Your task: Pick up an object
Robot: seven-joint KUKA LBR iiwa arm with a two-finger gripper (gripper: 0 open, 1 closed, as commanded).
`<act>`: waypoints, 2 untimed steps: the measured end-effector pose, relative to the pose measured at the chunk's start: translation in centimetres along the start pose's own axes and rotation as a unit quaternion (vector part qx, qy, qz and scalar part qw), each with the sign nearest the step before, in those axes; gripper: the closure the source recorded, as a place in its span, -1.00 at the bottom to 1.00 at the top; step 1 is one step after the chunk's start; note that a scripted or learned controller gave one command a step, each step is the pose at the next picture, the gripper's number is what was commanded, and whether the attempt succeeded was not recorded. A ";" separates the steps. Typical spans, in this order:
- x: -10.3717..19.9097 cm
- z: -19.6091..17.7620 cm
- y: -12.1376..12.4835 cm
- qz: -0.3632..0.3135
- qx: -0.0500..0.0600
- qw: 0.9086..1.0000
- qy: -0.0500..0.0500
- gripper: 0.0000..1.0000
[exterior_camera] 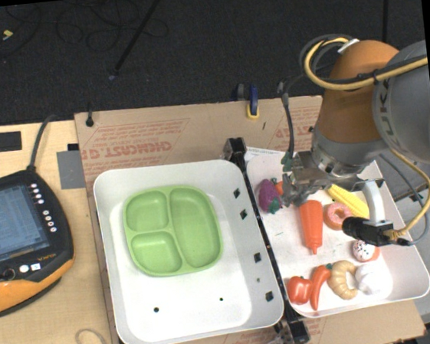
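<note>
Pincer [290,186], grip state indeterminate, sits by the orange plastic toy carrot [312,224] in the right bin: light, rigid, smooth; grasp mid-body.

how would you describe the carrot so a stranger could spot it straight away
Look in the right-hand white bin, the one crowded with toy food. Near its middle lies the carrot, pointing down toward the near edge. It is the plain orange cone, between the purple piece on its left and the pink doughnut on its right.

A robotics lab: teach pendant [14,236], cardboard-covered bench [157,139], loose cables [90,27].
</note>
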State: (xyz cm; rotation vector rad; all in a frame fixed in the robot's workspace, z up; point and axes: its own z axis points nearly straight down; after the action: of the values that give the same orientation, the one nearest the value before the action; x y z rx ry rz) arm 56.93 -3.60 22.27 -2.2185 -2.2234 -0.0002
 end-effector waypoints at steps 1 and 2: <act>3.7 0.7 2.9 0.001 0.001 1.000 0.000 1.00; 5.8 -0.3 6.3 0.001 0.000 1.000 0.000 1.00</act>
State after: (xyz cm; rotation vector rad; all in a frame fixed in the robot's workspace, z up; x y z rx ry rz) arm 63.26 2.18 22.54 -2.2203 -2.2220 -0.0006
